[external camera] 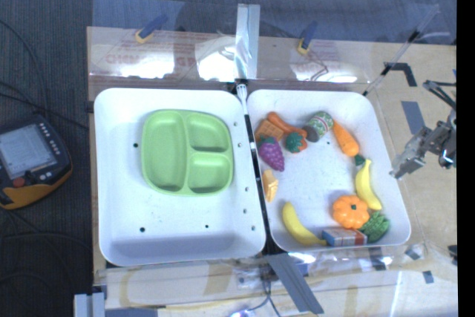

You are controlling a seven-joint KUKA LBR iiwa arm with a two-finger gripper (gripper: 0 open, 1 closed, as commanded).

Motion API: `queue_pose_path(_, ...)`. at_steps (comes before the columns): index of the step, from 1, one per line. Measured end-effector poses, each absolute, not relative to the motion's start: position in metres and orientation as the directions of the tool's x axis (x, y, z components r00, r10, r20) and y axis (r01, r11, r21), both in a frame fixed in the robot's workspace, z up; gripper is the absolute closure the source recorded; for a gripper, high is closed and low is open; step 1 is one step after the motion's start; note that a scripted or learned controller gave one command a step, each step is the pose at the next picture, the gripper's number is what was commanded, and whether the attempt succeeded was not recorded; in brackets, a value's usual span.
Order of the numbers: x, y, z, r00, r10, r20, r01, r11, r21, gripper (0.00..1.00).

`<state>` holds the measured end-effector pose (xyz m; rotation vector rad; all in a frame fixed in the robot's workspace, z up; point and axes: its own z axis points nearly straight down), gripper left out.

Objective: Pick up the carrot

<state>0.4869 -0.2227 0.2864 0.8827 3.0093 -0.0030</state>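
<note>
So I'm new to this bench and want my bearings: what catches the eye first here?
The green divided plate sits alone in the left bin. The right bin is ringed with toy food, with the carrot near its upper right and a pumpkin lower down. The gripper hangs just outside that bin's right edge.

Bench (430, 263) with two white bins (111, 234) side by side

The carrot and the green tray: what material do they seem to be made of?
The carrot looks like moulded plastic, a toy: even orange colour, smooth, with a small green tip at its lower end. The green tray also looks like plastic, matt to slightly glossy, in one uniform light green with rounded moulded compartments. Neither material can be confirmed from the look alone.
</note>
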Motion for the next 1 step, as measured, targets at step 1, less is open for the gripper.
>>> queue_pose_path(1, 0.4884, -0.2220, 0.2958, -0.843, 0.538, -0.009, 0.539, 0.843, 0.000, 1.00)
